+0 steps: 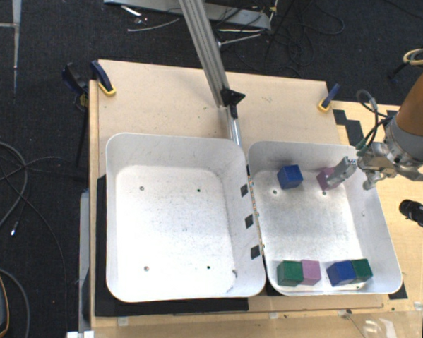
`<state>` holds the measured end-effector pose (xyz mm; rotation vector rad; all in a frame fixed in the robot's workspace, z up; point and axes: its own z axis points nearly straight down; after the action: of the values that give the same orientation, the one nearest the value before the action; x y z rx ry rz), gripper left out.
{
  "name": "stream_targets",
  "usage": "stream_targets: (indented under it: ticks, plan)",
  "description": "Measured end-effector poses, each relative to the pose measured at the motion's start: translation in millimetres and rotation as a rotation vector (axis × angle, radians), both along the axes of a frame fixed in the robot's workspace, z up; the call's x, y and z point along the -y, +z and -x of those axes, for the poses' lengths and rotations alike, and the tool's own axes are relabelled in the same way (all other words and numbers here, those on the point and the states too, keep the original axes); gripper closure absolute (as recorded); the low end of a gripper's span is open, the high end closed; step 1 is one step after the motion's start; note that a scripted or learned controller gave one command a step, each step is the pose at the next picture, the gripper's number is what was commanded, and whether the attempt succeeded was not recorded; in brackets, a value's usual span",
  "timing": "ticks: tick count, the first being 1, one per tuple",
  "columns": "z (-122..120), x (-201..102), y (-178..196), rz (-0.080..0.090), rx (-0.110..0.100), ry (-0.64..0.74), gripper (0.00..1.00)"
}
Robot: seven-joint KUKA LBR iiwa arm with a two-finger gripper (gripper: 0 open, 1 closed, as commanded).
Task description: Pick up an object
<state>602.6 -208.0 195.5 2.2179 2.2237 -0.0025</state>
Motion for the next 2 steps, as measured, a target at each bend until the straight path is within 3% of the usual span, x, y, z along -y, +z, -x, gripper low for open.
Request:
stream_targets:
  ticks: [1, 2]
  plan:
    - [-61.3, 1.1, -101.1, 0.0, 0.001, 0.002, 0.0]
    - [-61.6, 1.7, -86.6, 0.002, 0.003, 0.003, 1.0]
